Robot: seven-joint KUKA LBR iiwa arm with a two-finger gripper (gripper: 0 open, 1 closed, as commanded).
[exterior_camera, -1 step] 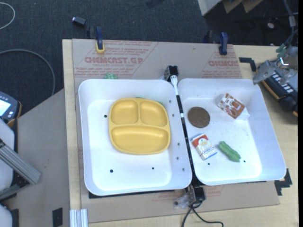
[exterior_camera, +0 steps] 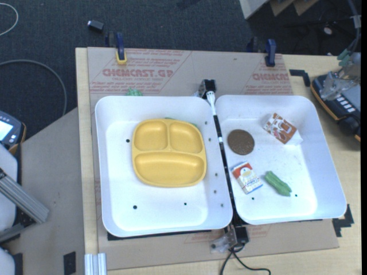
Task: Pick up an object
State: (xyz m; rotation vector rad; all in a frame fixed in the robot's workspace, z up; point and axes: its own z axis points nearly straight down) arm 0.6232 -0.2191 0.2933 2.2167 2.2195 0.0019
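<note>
1. You see a brown board (exterior_camera: pixel 172 73) with red print under both bins. It is clamped at its far edge by a blue-and-yellow clamp (exterior_camera: pixel 120 47) on the left and a blue clamp (exterior_camera: pixel 269 51) on the right.
2. The left bin (exterior_camera: pixel 114 199) holds 1 thing: a yellow plate (exterior_camera: pixel 169 152) with 3 compartments. It lies flat near the bin's middle, closer to the far wall than the near one.
3. A black clip (exterior_camera: pixel 207 87) sits at the far end of the seam where the 2 bins touch.
4. The right bin (exterior_camera: pixel 321 193) holds 4 things you could pick.
5. A brown round disc (exterior_camera: pixel 241 142) lies flat near the seam.
6. A small red-and-white carton (exterior_camera: pixel 247 177) lies nearer the camera than the disc, close to it but apart.
7. A green pod-shaped piece (exterior_camera: pixel 277 184) lies just right of the carton, slanted. You cannot tell whether the 2 touch.
8. A brown-and-white packet (exterior_camera: pixel 280 128) lies toward the far right, well apart from the green piece.
9. You cannot tell how the jaws stand, so no place can be given relative to them.
</note>
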